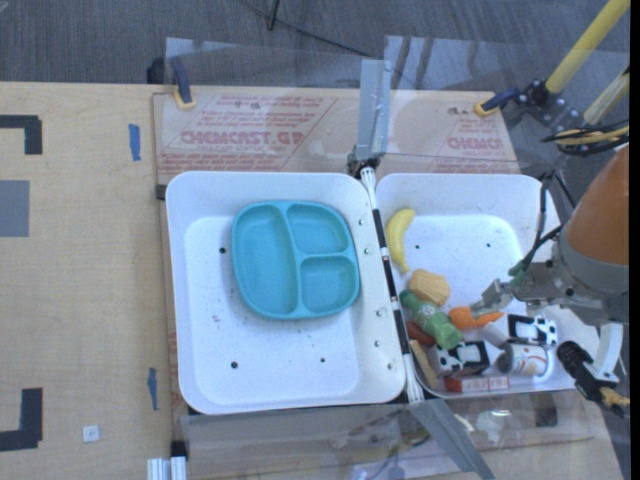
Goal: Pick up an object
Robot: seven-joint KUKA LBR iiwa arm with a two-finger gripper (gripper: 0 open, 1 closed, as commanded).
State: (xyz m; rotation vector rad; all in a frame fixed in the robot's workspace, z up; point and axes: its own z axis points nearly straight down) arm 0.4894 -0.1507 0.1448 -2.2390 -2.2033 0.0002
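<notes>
Just beside your fingers [497, 293], whose spread I cannot tell, lies the small orange plastic carrot [470, 317]; centre over it before descending.

bins [200, 268] white, dark specks | plate [295, 259] teal | banana [399, 236] yellow | carrot [468, 318] orange | cow toy [532, 329] black-and-white patches | table [70, 268] pale wood

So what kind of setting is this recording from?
Most likely a robotics lab test bench, not a home or kitchen. Two shallow white bins sit side by side on a plywood bench marked with tape; toy food such as a banana lies in the right one, and the gripper reaches in.
</notes>
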